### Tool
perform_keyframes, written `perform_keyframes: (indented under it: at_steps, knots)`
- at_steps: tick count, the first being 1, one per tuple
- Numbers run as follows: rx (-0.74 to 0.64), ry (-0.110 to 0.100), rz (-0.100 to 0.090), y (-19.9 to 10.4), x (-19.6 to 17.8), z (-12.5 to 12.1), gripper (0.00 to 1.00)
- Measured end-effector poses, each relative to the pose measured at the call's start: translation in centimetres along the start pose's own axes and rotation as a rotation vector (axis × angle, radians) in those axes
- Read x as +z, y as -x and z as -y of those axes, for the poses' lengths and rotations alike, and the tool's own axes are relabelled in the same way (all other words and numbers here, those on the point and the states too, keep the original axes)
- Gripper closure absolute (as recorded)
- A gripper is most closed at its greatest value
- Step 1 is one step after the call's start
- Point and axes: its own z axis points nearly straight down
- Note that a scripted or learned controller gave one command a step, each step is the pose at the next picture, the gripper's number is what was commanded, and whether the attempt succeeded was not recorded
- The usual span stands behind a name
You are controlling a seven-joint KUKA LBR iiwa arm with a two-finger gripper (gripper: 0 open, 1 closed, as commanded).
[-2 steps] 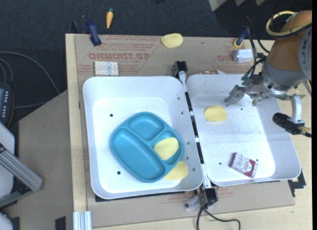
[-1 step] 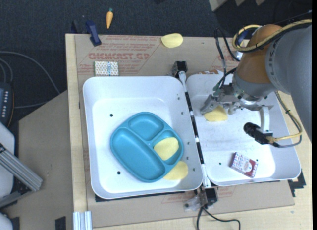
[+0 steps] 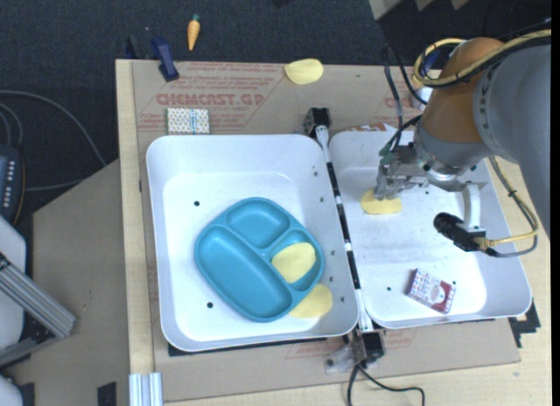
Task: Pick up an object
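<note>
The gripper [image 3: 386,187] is low in the right bin [image 3: 503,304], its tip at the upper edge of a flat yellow piece [image 3: 382,206]; how wide it stands cannot be told. So thin a piece may slip out or merely get pushed along the floor. The red packet [image 3: 430,290] lies well apart; the blue tray [image 3: 245,264] sits in the left bin [image 3: 171,247].

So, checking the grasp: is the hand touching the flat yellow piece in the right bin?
Cannot tell. In the camera view the hand hangs directly over the flat yellow piece, hiding any contact or gap.
</note>
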Motion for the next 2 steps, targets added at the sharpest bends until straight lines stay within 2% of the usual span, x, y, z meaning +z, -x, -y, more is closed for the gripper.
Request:
perform_keyframes:
  at_steps: [1,2]
  knots:
    - [0.001,0.002,0.001,0.26,-1.33,-0.34,1.0]
    - [0.001,0.001,0.001,0.26,-1.3,-0.32,0.0]
